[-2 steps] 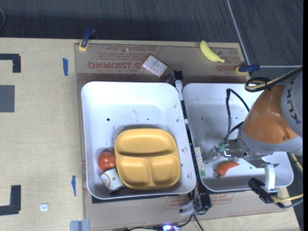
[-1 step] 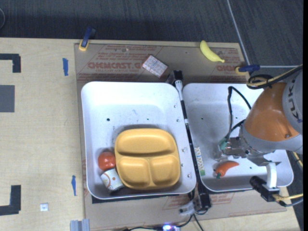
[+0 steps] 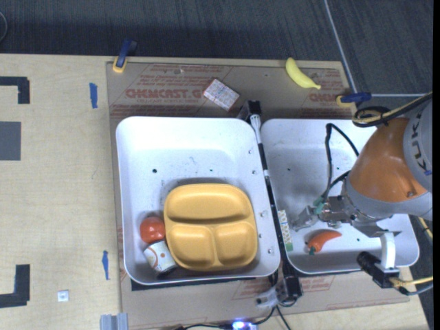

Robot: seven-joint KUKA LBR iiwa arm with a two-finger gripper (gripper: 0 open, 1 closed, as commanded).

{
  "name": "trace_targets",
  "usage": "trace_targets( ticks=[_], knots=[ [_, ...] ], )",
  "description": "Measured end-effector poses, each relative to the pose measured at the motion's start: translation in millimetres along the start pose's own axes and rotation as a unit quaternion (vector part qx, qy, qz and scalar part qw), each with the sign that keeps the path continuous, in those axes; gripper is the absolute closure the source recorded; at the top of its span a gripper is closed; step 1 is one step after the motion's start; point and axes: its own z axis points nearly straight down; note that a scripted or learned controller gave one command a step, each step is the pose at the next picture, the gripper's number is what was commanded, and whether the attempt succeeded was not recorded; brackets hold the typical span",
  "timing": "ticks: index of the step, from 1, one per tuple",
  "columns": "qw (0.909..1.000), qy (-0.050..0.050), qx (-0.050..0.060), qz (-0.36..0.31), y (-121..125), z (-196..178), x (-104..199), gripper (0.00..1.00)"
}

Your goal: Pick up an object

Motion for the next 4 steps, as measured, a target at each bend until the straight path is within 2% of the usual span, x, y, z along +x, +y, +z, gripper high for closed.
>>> trace_targets(
  ticks=[1,2,3,4],
  knots=[
    [1.0,0.0,0.002,0.0,-1.1,9.8,0.7,0.0],
    [1.0,0.0,0.0,0.0,0.3,-0.2,1.1,1.0],
    [1.0,0.0,0.0,0.0,0.2,-0.2,1.1,0.0],
    [1.0,0.0,0.002,0.0,-1.1,9.8,0.6,0.0]
  ],
)
